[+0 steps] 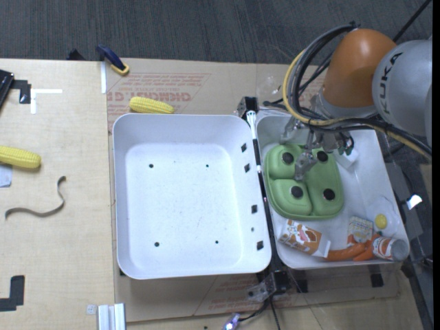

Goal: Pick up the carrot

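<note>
The grey arm (405,81) is extended in from three o'clock, with its orange band (357,67) seen at about one o'clock. The gripper (304,158) is pointed downward, just right of centre. Black and yellow cables are looped around the wrist.

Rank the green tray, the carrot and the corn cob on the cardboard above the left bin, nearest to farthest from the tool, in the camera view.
1. Green tray, right bin, directly under the tool.
2. Carrot, front edge of the right bin, toward the right corner.
3. Corn cob, on cardboard beyond the left bin.
</note>
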`<act>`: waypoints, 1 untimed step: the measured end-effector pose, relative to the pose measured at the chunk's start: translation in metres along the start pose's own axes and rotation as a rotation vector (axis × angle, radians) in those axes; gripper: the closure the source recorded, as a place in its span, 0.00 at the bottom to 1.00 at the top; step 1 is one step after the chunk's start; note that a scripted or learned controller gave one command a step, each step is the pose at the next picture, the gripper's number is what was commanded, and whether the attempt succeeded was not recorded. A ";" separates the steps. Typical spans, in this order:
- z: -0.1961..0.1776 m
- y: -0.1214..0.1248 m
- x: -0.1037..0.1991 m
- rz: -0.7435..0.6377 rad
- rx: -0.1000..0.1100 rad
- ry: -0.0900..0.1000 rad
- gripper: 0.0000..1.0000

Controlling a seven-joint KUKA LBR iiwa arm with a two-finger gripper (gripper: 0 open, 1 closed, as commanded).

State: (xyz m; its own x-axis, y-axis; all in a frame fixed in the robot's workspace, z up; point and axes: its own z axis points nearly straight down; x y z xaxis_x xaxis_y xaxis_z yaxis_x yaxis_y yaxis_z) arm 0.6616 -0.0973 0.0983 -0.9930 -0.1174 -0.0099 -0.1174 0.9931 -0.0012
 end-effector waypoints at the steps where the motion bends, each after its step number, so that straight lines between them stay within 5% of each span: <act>1: -0.019 -0.002 -0.006 -0.002 0.008 -0.019 1.00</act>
State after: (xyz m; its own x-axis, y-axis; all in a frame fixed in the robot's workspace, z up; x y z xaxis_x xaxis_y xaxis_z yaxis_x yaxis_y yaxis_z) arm 0.6673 -0.0989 0.1170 -0.9924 -0.1196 -0.0286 -0.1194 0.9928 -0.0093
